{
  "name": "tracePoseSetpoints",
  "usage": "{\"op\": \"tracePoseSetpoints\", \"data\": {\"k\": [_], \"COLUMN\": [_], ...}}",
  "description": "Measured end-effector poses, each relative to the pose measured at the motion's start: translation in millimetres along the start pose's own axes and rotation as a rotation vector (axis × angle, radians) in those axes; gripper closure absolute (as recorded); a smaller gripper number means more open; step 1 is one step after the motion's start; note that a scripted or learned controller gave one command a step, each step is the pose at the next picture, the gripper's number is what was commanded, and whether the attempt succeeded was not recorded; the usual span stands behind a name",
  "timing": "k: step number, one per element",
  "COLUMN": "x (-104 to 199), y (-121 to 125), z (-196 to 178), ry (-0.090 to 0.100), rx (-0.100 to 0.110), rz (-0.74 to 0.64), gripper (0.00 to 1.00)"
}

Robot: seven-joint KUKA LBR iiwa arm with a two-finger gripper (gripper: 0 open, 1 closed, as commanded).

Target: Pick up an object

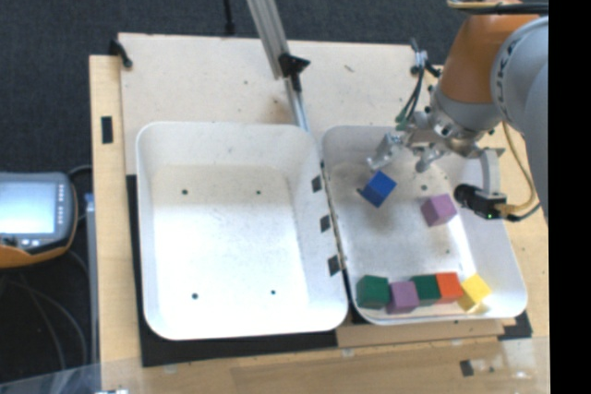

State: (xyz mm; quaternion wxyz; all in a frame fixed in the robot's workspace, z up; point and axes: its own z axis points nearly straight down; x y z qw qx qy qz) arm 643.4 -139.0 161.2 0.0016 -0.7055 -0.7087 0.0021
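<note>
The right bin [340, 163] is crowded: a blue cube [378, 189] and a purple cube [439, 209] sit mid-floor, apparently apart, five blocks [423, 290] line its near wall. The left bin [175, 136] offers open floor.

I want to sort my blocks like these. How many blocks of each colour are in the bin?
Blue: 1
Purple: 2
Green: 2
Orange: 1
Yellow: 1
Total: 7 blocks
</note>
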Motion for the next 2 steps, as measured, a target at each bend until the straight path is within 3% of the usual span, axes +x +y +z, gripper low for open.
{"op": "tracePoseSetpoints", "data": {"k": [1,2], "x": [-47,-43], "y": [6,-6], "z": [-128,35], "ry": [-0.005,-0.003], "rx": [-0.016,-0.020], "rz": [0.006,0.004], "gripper": [0.00,0.00]}}
